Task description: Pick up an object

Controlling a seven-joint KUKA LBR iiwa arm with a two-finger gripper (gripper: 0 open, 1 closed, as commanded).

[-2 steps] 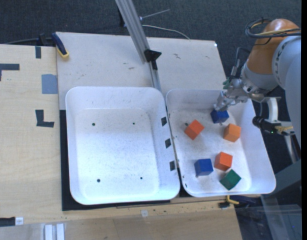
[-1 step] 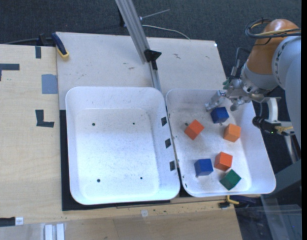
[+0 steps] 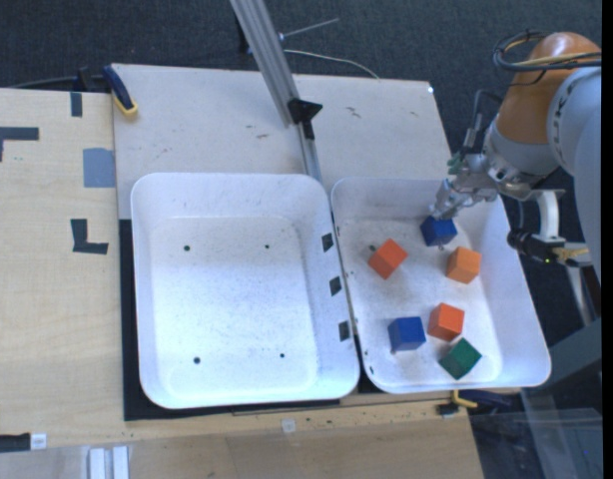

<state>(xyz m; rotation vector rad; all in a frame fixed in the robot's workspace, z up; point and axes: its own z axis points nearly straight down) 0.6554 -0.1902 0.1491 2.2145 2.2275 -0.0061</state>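
Two white bins sit side by side on my bench. Near the right bin's (image 3: 516, 307) back edge I see the gripper (image 3: 444, 211) closed on a blue cube (image 3: 439, 232), lifted slightly.

Two glossy white plastic bins (image 3: 237, 193) sit on a matt, pale wood-look bench (image 3: 47, 267), beside a ribbed metal rail (image 3: 267, 48).

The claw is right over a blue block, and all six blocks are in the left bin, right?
Not quite. The claw is right over a blue block, but all six blocks lie in the right bin, not the left bin. The camera view shows this.
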